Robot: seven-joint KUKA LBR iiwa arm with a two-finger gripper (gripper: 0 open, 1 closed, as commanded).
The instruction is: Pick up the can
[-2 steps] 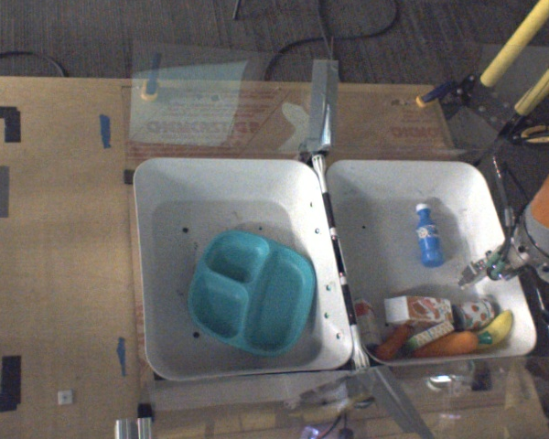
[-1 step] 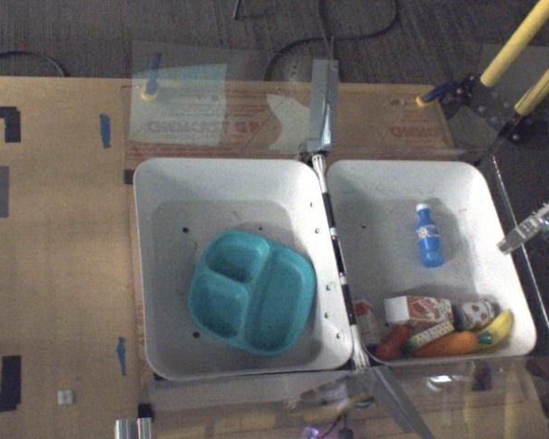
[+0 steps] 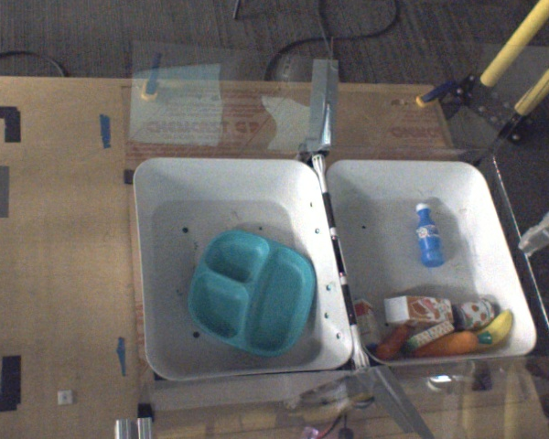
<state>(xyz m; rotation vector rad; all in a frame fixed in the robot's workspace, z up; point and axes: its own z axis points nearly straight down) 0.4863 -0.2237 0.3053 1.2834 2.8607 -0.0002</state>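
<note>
you see two smooth white plastic bins (image 3: 156, 245), a matt teal plastic divided tray (image 3: 252, 291), a glossy blue plastic bottle (image 3: 428, 236), and the counter (image 3: 55, 273) in pale, matt wood.

A teal divided plate (image 3: 252, 291) lay in the left bin (image 3: 156, 245). In the right bin (image 3: 494, 208) a blue bottle (image 3: 428, 235) lay apart from a banana (image 3: 500, 328) and a carrot (image 3: 454, 344).
</note>
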